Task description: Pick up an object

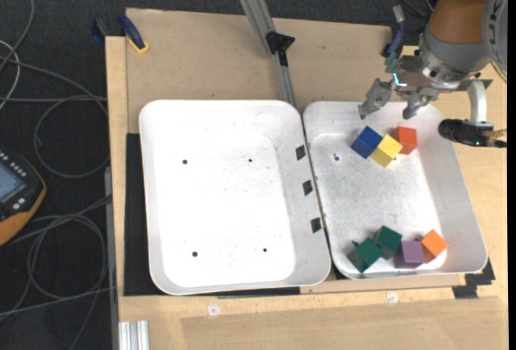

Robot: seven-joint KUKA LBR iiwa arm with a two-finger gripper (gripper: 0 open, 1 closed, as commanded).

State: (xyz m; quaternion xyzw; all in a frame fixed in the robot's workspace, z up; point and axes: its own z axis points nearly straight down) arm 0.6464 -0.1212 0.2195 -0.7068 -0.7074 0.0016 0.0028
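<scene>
My gripper [395, 104] hangs open over the far edge of the right bin [451, 203], with nothing between its two fingers. Just below it, near the bin's far end, a blue cube [367, 140], a yellow cube [388, 149] and an orange-red cube [407, 138] sit close together. At the bin's near end lie two dark green blocks [376, 247], a purple block [412, 252] and an orange block [434, 243].
The left bin [222, 195] sits beside the right one, with black clips [307, 187] along the shared edge. A slanted metal pole [256, 10] rises behind the bins. Cables lie on the floor at left, and a blue clamp [133, 32] grips the bench corner.
</scene>
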